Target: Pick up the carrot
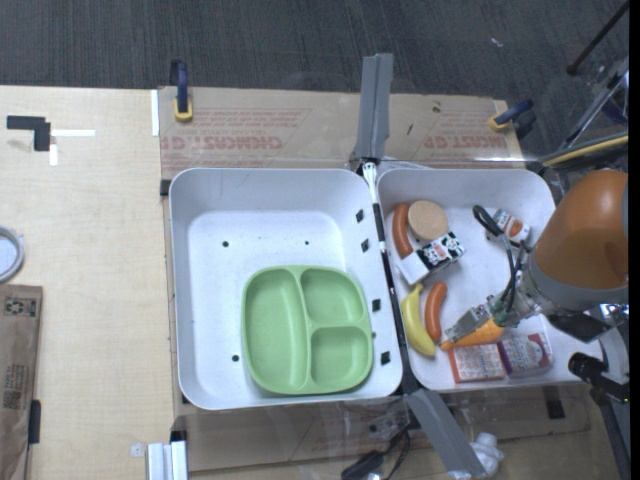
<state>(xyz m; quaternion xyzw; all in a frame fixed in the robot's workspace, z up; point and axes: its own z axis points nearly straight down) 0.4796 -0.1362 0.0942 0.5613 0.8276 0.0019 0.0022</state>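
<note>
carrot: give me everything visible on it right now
The carrot is a small orange piece, smooth like toy plastic, lying roughly flat in the right bin near its front edge. It runs left to right, tapering toward its left end near the banana. Its lower edge meets the red-and-white packet. The gripper sits right over its upper right part; whether it actually grips the carrot cannot be told. A red sausage lies just to its left.
</note>
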